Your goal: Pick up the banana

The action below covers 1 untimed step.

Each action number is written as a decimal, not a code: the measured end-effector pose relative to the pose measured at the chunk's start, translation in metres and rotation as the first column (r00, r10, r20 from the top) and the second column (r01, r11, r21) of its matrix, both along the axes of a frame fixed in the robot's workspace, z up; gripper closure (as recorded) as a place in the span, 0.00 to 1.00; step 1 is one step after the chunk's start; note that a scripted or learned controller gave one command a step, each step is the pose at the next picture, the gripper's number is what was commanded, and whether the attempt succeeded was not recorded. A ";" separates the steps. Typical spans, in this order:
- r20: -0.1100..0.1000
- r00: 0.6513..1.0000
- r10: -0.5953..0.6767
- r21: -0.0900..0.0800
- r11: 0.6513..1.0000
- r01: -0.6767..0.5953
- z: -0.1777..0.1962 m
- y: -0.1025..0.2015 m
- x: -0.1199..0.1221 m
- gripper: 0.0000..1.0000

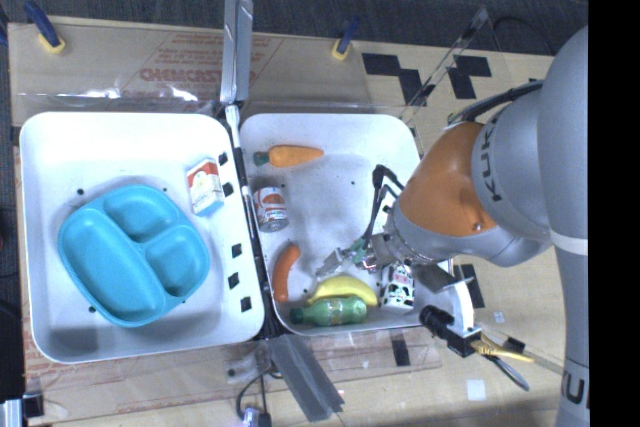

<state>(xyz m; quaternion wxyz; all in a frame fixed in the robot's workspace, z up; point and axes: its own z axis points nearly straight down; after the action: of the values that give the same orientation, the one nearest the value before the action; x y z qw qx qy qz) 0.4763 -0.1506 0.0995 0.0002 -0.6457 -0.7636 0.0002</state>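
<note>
low in the right bin (pixel 330 130), your banana (pixel 345 291) lies lengthwise left to right against a green bottle (pixel 330 313), with a small sausage (pixel 285 272) just left. your claw (pixel 368 253) hovers just above and slightly right of it; whether it is clenched or released, you cannot tell.

Bright, even overhead light whitens both bins (pixel 40 215), shadows stay soft, and fine detail looks slightly blurred.
</note>
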 end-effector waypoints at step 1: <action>0.001 0.946 -0.323 -0.001 0.946 0.323 -0.008 -0.002 0.000 0.00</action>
<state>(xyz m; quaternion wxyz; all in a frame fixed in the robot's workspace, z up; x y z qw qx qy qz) 0.4763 -0.1529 0.0914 -0.0002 -0.7621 -0.6474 0.0004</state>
